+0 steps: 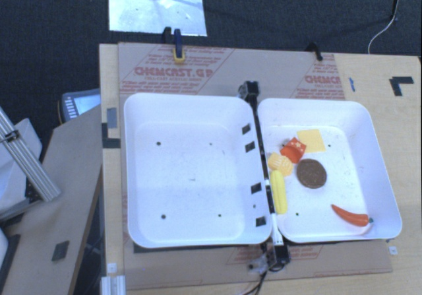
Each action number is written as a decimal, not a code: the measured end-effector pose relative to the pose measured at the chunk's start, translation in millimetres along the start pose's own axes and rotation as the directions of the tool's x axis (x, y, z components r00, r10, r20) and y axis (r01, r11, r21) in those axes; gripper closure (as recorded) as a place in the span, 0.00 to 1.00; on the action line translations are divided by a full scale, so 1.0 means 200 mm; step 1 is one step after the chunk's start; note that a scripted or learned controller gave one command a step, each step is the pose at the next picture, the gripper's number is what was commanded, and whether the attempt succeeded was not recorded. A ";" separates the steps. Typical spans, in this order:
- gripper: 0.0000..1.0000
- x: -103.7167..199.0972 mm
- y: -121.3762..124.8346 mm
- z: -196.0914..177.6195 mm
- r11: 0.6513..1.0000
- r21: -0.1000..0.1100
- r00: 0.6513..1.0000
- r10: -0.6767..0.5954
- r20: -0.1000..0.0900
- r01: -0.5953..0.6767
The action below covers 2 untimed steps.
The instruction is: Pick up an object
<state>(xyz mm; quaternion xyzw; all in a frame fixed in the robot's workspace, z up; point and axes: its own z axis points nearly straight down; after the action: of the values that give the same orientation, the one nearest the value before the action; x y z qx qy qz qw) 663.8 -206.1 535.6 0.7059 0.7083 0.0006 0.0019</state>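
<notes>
Two shallow white plastic bins sit side by side on the wooden table (376,69). The left bin (191,105) lies beside the right bin (379,155), which holds a flat yellow square (311,140), a small red block (293,149), a bumpy yellow lump (279,163), a brown round disc (311,173), a long yellow piece (279,192) along the left wall and a red-orange toy chilli pepper (351,215) near the front corner. Whether the pincer is apart or together cannot be told.

The bench (369,66) runs off the right edge. The small red piece (293,150) and the orange lump (280,163) are too blurred to identify.
</notes>
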 end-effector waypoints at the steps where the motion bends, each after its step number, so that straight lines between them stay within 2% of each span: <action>1: 1.00 0.00 -0.02 0.00 1.000 0.001 1.000 0.002 0.000 -0.002; 2: 1.00 0.00 0.02 0.22 1.000 0.004 1.000 0.000 0.000 0.000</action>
<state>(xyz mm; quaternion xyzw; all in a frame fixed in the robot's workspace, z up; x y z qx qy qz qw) 668.7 -206.5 491.5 0.7060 0.7082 -0.0006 0.0004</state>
